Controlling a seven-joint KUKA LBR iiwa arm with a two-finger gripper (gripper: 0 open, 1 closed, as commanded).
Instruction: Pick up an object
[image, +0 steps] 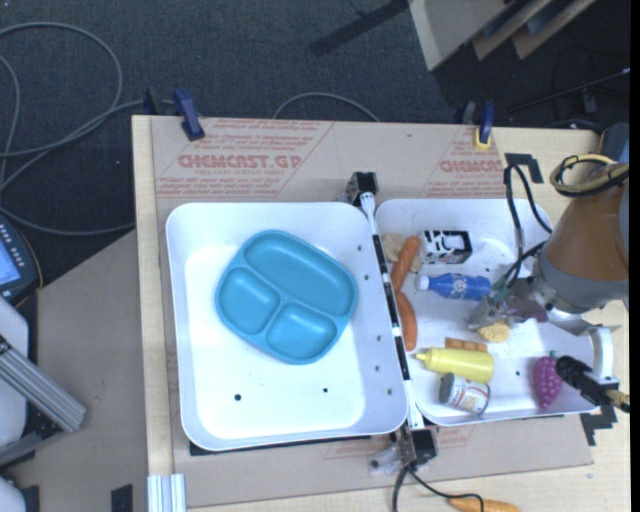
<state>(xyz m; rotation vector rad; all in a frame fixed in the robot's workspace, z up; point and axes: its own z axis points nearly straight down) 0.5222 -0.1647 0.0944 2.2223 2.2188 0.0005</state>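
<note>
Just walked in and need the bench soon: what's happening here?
The robot arm reaches in from the right, with its gripper low in the right bin among small items: a blue bottle, a yellow mustard bottle, a purple grape bunch and orange sausages. Whether it holds anything can't be made out. The left bin holds a blue divided plate.

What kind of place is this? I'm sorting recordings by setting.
Likely a robotics lab test bench: two white bins clamped to a paper-covered board, loose cables on dark carpet, and toy food such as a mustard bottle for grasp trials.
</note>
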